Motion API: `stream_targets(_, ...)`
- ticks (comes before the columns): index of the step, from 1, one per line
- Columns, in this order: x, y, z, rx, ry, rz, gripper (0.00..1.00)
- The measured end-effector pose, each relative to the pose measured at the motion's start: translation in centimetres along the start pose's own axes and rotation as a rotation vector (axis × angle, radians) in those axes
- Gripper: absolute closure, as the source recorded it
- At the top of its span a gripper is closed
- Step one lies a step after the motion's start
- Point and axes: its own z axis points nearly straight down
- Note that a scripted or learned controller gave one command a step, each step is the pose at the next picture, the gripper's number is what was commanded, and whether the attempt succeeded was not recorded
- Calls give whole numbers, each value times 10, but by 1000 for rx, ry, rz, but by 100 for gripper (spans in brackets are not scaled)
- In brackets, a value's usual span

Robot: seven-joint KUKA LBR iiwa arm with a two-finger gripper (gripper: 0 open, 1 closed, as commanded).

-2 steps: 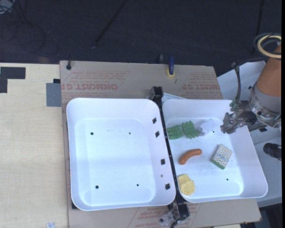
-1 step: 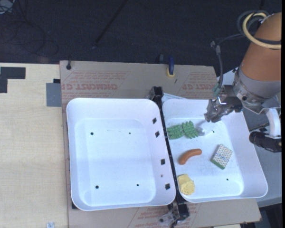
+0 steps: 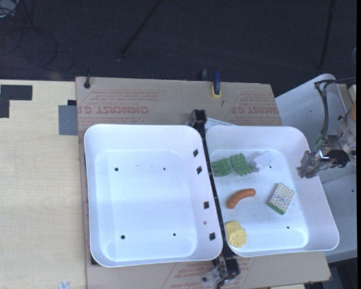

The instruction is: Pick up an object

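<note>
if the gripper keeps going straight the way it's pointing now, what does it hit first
The gripper points left over the right bin's rim. The sponge block lies nearest that line, though depth is unclear.

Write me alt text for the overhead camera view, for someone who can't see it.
Two shallow white bins sit side by side; the right white bin holds a green ridged toy, an orange sausage-shaped toy, a green-edged patterned block and a lumpy yellow object. The robot's two-finger gripper hangs at that bin's right rim. The left white bin adjoins it.
</note>
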Motion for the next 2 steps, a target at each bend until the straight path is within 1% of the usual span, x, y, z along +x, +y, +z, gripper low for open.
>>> stream_targets(1, 134, -39, -96, -13, 7, -25, 100)
stream_targets(2, 194, -39, -57, 0, 4, -17, 100)
